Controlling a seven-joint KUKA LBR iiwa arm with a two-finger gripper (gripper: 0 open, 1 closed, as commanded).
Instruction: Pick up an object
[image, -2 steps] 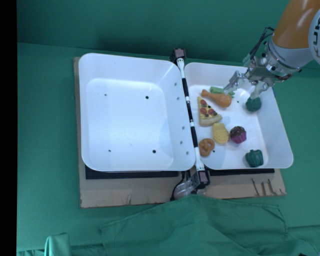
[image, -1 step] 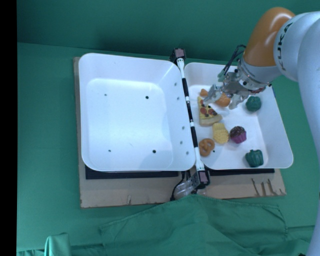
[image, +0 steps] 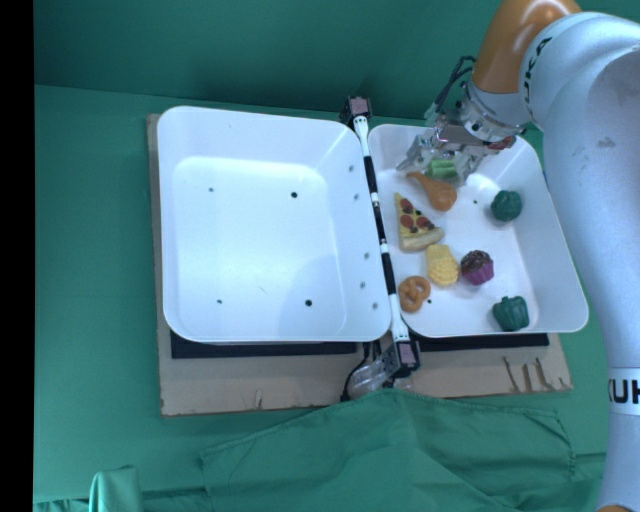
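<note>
My gripper (image: 447, 155) is low over the far part of the right bin (image: 560, 290). Directly under its tip sits a small green object (image: 443, 171), partly hidden by it. An orange drumstick (image: 433, 190) lies just in front of that, touching or nearly touching it. Also in this bin are a pizza slice (image: 415, 222), a yellow corn piece (image: 441, 265), a pretzel (image: 413, 292), a purple cupcake (image: 477, 266) and two dark green peppers, one (image: 506, 205) on the right and one (image: 510, 313) at the front.
The left bin (image: 180, 130) lies beside the right one, with a black-and-white divider bar (image: 378, 225) between them. Both rest on cardboard (image: 260, 385) over a green cloth. My arm (image: 600, 150) covers the right bin's far right corner.
</note>
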